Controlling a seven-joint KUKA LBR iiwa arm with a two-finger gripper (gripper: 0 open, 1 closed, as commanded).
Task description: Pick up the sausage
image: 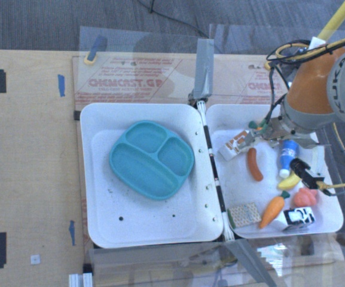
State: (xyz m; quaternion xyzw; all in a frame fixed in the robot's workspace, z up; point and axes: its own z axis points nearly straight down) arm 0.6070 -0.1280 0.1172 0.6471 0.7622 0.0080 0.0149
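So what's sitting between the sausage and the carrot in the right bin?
In the camera view, nothing: bare white bin floor separates the sausage from the carrot below it. The woven mat lies off to the carrot's left.

The arm (pixel 318 88) enters from the right of the camera view, its grey body and orange band bulking over the upper right corner; dark and yellow cables loop around the wrist; the gripper (pixel 260 130) reaches leftward and down from under the band, low over the surface; how its jaws stand cannot be made out.
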